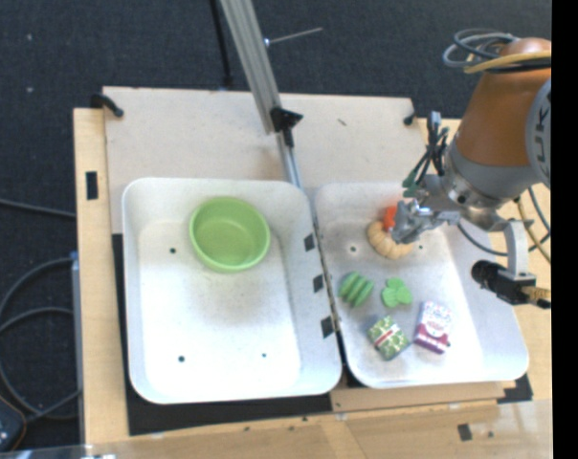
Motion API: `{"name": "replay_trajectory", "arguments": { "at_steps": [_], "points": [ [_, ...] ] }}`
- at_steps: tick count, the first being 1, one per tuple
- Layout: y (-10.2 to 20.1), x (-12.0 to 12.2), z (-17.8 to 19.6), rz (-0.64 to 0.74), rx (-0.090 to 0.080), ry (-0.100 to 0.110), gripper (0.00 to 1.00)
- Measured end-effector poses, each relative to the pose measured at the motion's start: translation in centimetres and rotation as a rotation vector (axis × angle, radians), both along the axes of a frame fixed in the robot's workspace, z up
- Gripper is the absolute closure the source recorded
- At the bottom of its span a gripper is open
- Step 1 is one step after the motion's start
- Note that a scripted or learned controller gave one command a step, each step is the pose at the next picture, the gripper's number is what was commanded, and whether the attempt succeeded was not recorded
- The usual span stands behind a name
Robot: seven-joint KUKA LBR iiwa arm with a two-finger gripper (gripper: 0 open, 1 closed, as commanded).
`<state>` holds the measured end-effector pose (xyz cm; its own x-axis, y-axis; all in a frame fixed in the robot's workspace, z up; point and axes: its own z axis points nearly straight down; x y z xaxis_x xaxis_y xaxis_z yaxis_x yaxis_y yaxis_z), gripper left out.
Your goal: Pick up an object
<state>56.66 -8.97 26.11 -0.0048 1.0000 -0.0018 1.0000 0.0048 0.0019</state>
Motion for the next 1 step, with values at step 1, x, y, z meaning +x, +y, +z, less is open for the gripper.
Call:
{"name": "replay_trajectory", "arguments": {
  "at_steps": [1],
  "points": [
    [4.50, 2.36, 0.56, 0.002, 0.002, -0.001, 1.00]
  ]
}}
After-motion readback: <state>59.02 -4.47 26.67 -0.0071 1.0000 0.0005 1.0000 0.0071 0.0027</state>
